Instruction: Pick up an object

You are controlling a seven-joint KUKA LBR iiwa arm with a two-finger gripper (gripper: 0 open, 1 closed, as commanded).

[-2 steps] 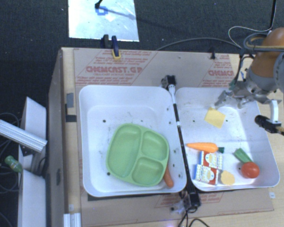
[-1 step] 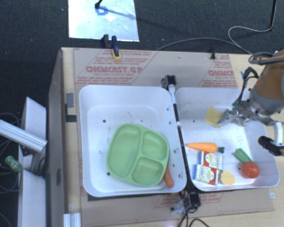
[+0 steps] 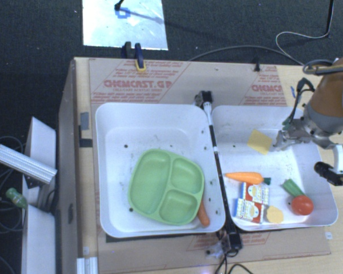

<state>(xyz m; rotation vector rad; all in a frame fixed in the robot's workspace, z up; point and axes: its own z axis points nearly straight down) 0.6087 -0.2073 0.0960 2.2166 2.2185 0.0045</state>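
The right bin [image 3: 240,117] holds several toy foods. A yellow wedge [image 3: 258,141] lies near its back. An orange carrot [image 3: 245,177] lies in the middle, with a red-and-white carton [image 3: 251,201] and a small yellow disc [image 3: 274,214] in front of it. A red tomato [image 3: 302,205] and a green piece [image 3: 292,187] sit at the front right. My gripper [image 3: 279,140] hangs low in this bin, just right of the yellow wedge and close to it, and nothing shows in its grasp.
The left bin [image 3: 106,153] holds a green divided plate [image 3: 167,186], and a brown sausage [image 3: 203,215] lies at the plate's front right corner. The arm's orange band [image 3: 331,93] is over the right bin's far right side. A black clamp [image 3: 204,99] sits between the bins.
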